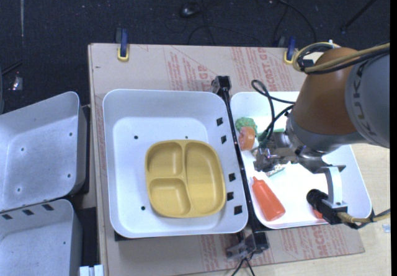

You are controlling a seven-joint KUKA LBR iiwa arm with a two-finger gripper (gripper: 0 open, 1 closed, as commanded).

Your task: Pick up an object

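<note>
In the right bin [356, 172] lies an orange-red bottle-shaped object [267, 199] near the front left corner. Farther back against the bin's left wall sits a small orange piece with a green top [246, 132]. My gripper [268, 162] hangs low over the right bin between these two, just behind the orange-red object's narrow end. The arm's bulk covers most of the bin's middle and whatever lies under it. A yellow divided plate [185, 178] lies flat in the left bin [124, 144].
The bins share a black divider [234, 157] with clips. Both stand on a cardboard sheet [161, 67] held by clamps at the back. White trays [37, 144] lie off to the left of the bench.
</note>
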